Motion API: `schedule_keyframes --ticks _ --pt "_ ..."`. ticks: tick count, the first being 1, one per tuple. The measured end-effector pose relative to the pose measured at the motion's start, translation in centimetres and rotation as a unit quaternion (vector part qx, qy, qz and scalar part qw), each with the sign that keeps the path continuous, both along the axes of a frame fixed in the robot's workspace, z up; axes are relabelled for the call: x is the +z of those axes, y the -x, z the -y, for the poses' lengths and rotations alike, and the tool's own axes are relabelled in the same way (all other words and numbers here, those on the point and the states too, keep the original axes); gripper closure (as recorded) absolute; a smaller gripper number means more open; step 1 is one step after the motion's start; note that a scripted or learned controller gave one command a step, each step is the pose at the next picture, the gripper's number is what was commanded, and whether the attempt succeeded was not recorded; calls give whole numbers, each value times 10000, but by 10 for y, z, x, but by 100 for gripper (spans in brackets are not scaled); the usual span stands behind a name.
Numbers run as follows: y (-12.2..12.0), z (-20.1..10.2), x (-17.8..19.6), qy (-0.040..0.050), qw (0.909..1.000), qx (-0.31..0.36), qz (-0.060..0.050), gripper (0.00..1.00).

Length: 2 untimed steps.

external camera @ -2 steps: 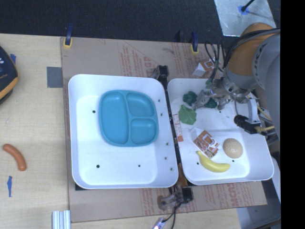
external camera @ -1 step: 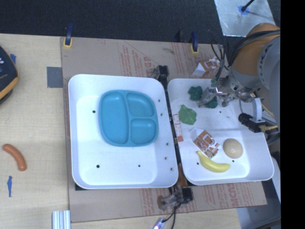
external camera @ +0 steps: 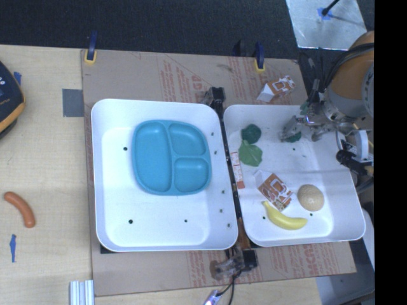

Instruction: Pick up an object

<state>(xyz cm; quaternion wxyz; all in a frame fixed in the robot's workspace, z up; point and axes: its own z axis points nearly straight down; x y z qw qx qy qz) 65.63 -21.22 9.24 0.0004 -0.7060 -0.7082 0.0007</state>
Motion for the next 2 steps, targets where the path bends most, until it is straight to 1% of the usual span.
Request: schedule_keyframes --ticks 1,2 --pt "0 -11 0 -6 10000 5 -12 0" --pt "0 -38 0 -5 10000 12 -16 0"
